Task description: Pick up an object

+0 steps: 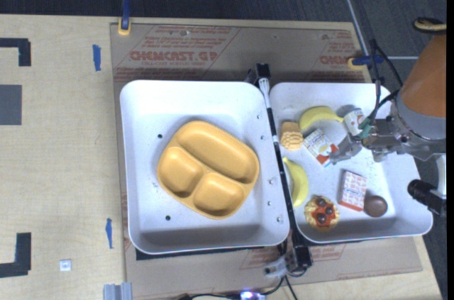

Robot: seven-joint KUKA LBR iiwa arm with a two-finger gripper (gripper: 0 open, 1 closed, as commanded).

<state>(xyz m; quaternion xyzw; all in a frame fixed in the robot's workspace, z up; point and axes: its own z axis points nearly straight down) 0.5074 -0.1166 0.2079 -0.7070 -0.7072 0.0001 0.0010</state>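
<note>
Two shallow white bins sit side by side on a cardboard sheet over the wooden surface (57,171). The left bin (138,103) at frame centre holds a yellow three-compartment tray (207,167), lying flat and tilted diagonally. The right bin (418,224) gathers the candidate items close together, presumably so any one can be reached: an upper banana (317,115), a corn-like piece (290,135), a small red-and-white packet (318,145), a lower banana (301,180) along the left wall, a round fruit tart (320,212), a pink-patterned card (353,190), and a brown ball (375,205). The arm (429,89) enters from the right edge. Its gripper (340,148) slants down-left, the tip just beside the packet; whether the jaws are spread or pressed together cannot be told here, and nothing is visibly pinched.
</note>
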